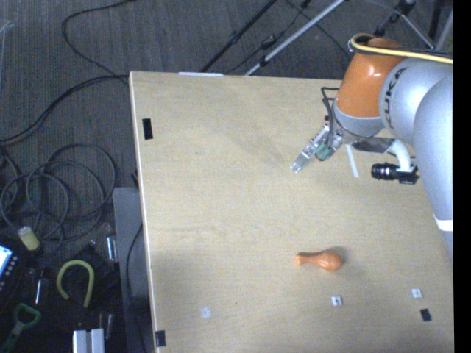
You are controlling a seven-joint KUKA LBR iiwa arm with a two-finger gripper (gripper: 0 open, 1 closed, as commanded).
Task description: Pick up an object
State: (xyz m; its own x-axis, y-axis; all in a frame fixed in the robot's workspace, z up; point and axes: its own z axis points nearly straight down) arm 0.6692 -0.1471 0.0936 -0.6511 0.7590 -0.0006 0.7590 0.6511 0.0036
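The orange pear-shaped object (321, 259) lies on its side on the worktop (221, 197), well apart from the jaws (307, 157) hanging above; whether they are open I cannot tell; being rounded, it may roll or slip from a pinch.

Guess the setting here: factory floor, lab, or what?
Probably a robotics lab, not a factory: a plain wooden bench with one small orange object, loose cables on carpet, and tripod legs behind the arm's gripper.
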